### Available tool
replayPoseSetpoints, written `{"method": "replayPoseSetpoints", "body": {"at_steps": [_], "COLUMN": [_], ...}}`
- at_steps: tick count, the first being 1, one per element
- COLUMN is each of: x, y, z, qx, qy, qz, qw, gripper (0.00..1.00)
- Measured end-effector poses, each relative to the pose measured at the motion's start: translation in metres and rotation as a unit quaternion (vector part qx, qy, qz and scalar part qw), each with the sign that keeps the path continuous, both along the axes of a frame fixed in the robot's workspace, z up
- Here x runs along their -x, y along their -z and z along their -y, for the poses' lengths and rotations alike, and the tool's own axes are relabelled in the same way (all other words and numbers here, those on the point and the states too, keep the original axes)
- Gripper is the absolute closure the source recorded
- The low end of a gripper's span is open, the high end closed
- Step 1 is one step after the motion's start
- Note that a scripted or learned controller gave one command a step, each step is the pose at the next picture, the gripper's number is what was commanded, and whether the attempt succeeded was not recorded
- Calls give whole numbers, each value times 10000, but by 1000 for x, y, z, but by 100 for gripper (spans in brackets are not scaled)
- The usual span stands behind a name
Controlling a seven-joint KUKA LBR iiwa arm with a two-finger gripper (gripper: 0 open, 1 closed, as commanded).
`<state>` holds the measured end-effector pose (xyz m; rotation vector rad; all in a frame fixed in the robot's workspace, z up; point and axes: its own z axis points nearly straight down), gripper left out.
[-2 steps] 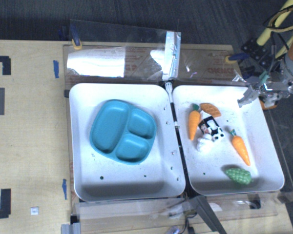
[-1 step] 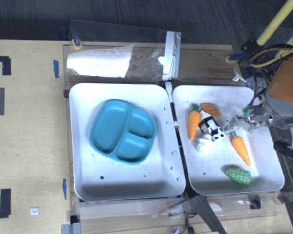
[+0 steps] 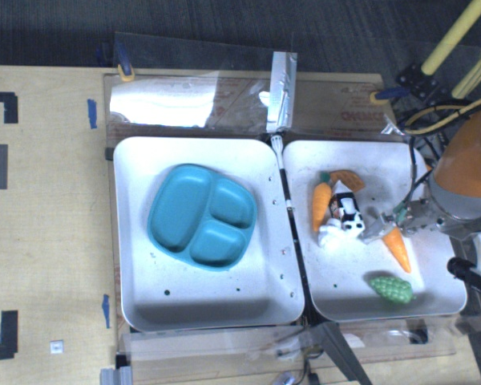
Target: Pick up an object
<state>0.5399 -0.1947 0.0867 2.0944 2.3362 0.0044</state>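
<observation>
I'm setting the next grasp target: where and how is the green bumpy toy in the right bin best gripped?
Grip the green bumpy toy across its narrow middle, coming straight down from above: it lies flat, elongated, apart from the carrots, though close to the right bin front wall.

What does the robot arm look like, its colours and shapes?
The arm is a rounded grey body with a broad orange band above the wrist. At its end sits a small metallic tool with grey parts and a touch of green. Thin dark cables run beside it.
</observation>
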Motion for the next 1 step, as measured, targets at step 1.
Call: {"method": "replayPoseSetpoints", "body": {"at_steps": [1], "x": [1], "y": [-36], "z": [23], "qx": [-44], "qy": [176], "qz": [-12], "qw": [9998], "gripper": [0]}}
